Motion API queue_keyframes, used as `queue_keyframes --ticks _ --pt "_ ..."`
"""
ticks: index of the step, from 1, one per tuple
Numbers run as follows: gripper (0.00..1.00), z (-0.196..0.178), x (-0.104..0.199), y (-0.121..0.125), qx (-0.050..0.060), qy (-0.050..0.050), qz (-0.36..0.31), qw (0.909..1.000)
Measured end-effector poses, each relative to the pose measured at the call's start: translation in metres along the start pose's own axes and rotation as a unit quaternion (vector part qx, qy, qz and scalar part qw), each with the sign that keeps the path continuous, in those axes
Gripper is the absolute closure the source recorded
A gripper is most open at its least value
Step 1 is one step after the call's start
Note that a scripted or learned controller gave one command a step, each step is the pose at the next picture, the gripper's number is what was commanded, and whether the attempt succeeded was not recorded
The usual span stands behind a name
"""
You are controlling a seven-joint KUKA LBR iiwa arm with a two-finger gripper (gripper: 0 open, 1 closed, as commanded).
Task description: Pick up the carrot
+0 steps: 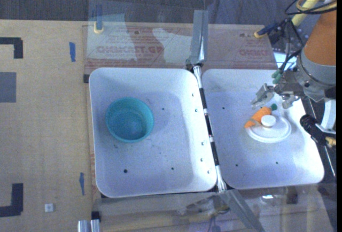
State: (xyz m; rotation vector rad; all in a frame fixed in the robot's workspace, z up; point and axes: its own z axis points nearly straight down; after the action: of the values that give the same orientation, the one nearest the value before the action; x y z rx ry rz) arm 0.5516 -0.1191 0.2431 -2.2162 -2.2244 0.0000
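Two bins on bench; right bin [299, 172] holds carrot [258, 117] beside plate [278, 132], gripper [271, 96] just at its 1 o'clock, grip state unreadable; best straddle carrot crosswise.

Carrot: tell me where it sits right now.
In the camera view, the carrot lies in the right bin, at the left edge of a white disc, just below the gripper. The teal bowl sits in the left bin.
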Motion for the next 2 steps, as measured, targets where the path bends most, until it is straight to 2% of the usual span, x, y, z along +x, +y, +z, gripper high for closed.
queue_keyframes --ticks 1,2 --pt "0.0 0.065 -0.039 0.022 0.0 0.0 -0.034 0.9994" --pt "0.0 0.15 -0.066 0.037 -0.003 -0.001 -0.08 0.9968"
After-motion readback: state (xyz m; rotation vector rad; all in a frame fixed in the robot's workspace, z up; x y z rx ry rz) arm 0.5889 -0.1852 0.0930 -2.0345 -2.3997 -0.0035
